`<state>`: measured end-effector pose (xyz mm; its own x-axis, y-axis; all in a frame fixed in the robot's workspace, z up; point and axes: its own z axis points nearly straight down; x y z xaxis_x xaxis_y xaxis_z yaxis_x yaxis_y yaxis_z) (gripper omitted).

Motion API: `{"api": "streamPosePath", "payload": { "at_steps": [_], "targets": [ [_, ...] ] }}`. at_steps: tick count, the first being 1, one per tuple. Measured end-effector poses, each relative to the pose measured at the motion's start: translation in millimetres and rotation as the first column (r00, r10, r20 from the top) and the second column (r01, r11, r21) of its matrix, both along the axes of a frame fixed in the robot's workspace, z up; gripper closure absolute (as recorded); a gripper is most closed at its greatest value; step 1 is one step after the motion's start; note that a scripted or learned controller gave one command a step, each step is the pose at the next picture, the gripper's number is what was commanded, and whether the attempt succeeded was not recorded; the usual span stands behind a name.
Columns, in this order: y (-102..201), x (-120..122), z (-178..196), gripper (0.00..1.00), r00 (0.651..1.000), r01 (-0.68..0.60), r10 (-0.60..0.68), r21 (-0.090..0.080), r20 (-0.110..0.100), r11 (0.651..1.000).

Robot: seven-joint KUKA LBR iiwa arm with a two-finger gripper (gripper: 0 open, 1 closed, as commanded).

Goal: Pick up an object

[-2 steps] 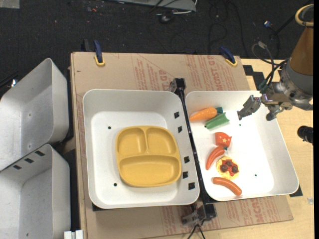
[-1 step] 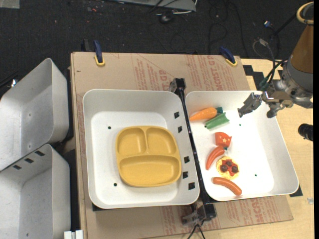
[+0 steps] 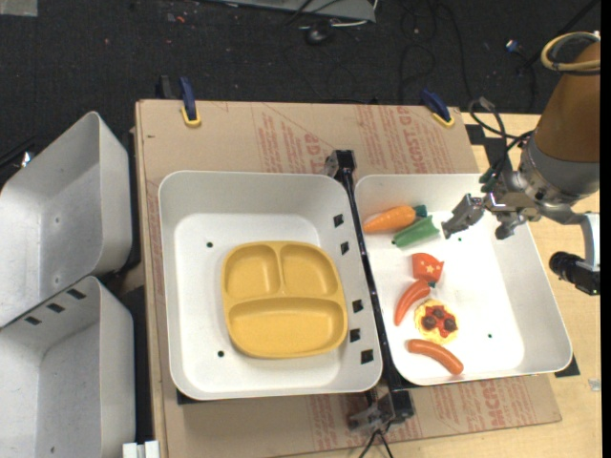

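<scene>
**Toy food waits in the right bin**

A toy carrot (image 3: 388, 219) lies at the top of the right bin (image 3: 535, 299), touching a green toy (image 3: 414, 234). Below them sit a red pepper (image 3: 427, 266), a red chili (image 3: 410, 301), a little pizza (image 3: 437, 322) and a sausage (image 3: 435, 355). The tool (image 3: 485, 214) hangs open over the bin's upper part (nothing between its fingers), just right of the green toy. The left bin (image 3: 181, 284) holds a yellow tray (image 3: 284, 299).

Two bins (image 3: 181, 256), one tray (image 3: 284, 299), six toy foods (image 3: 410, 265)
</scene>
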<state>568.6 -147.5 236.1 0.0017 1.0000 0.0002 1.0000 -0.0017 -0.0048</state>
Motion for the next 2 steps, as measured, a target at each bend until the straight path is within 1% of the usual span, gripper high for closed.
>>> {"api": "streamPosePath", "payload": {
  "at_steps": [1,2],
  "targets": [
    [9.5,-5.9,-52.8,0.0,1.0,0.0,0.0,0.001,0.0,1.0],
    [9.0,-11.8,-116.2,0.0,1.0,0.001,-0.001,0.001,-0.002,1.0]
  ]
}}
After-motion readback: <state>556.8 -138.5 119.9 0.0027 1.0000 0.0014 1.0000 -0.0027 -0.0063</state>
